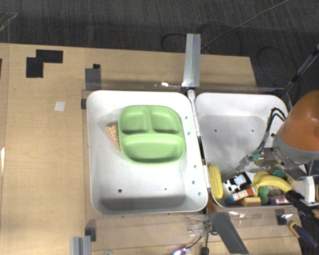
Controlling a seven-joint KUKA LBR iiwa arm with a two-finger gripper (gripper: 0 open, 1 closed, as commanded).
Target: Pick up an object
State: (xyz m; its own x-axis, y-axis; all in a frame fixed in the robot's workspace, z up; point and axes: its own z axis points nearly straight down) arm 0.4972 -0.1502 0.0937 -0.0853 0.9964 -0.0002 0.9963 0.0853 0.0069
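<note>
Banana among toys, right white bin

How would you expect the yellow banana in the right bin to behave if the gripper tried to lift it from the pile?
The banana looks like a moulded toy, so it is probably stiff and light. Its smooth, curved skin may let it slip or swivel between two fingers. It lies packed against the corn cob and other small items in the right bin, so lifting it would likely nudge those neighbours.

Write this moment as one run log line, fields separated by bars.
arm: over right bin | gripper: low, above toy pile | near: banana, corn cob | left bin: green tray | grasp: not seen
</note>
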